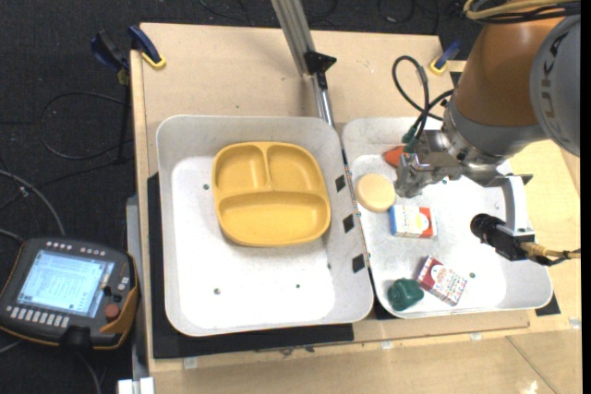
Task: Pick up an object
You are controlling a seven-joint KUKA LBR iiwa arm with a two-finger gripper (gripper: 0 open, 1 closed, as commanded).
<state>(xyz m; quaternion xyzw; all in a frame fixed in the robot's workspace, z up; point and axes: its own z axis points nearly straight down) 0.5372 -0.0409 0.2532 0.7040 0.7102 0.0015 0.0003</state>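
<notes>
Grey arm (526,97) lettered "UK", small carton (411,220)

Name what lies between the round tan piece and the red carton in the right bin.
In the camera view, a small white box with blue and orange print sits between the round tan piece and the red carton.

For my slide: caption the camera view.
Gripper hovers over right bin beside round cookie; yellow tray fills left bin.

Divided plate (271,194) in left bin (175,226), small boxes (411,221) in right bin (531,286)
</notes>
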